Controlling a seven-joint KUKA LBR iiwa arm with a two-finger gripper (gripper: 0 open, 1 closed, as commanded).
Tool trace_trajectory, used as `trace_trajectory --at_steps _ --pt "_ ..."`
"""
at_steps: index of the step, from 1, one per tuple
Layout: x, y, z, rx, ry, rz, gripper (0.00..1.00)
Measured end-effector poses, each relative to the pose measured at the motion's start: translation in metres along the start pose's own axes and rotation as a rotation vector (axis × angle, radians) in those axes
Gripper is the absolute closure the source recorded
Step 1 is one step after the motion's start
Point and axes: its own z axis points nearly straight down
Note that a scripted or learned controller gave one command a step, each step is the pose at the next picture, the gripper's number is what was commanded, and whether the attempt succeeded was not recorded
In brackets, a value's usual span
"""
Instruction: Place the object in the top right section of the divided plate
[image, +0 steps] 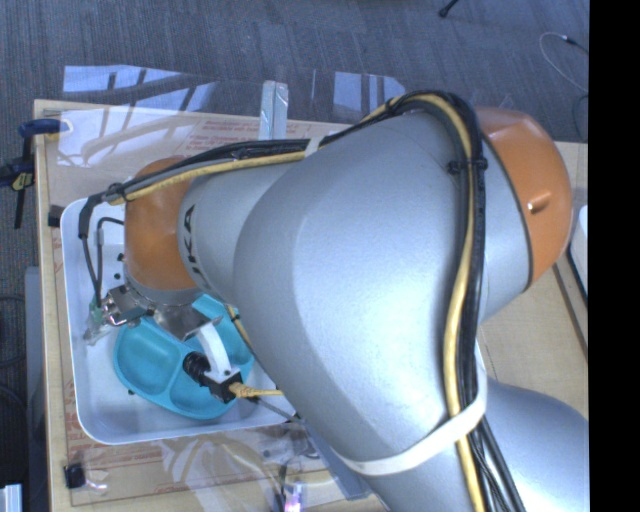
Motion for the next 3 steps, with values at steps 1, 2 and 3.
trace_trajectory --at_steps 1,2,3 --pt "0.009 -0.031 -0.004 -0.021 -0.001 0.514 0.00" --pt "-0.008 0.012 -0.053 0.002 0.002 0.910 0.00" --pt "-0.004 0.011 -0.061 0.013 -0.001 0.898 1.00"
